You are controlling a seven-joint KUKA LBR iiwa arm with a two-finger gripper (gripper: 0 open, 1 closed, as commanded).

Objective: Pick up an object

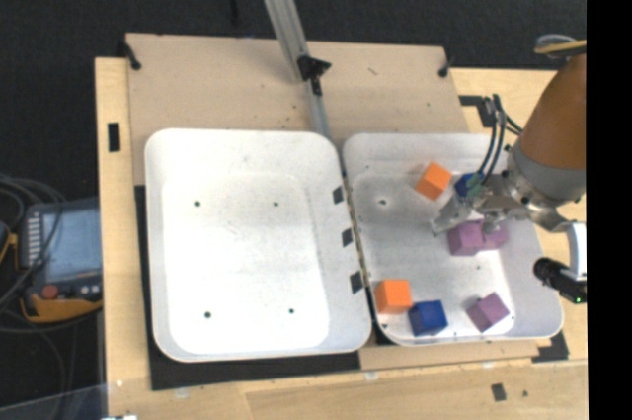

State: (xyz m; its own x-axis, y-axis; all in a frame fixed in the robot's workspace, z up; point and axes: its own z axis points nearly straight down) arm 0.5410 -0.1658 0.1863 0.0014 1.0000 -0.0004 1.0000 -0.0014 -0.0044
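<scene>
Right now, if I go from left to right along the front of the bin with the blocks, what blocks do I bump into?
Orange block → blue block → purple block.

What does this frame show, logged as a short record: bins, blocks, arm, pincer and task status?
right bin: holds all five blocks
left bin: white, shallow, beside the right bin
blocks at near edge: orange block, blue block, purple block
far block: second orange block
block under pincer: second purple block
arm: reaches in from the right, over the right bin
pincer: low, right at the second purple block
task status: grasp not confirmed
</scene>
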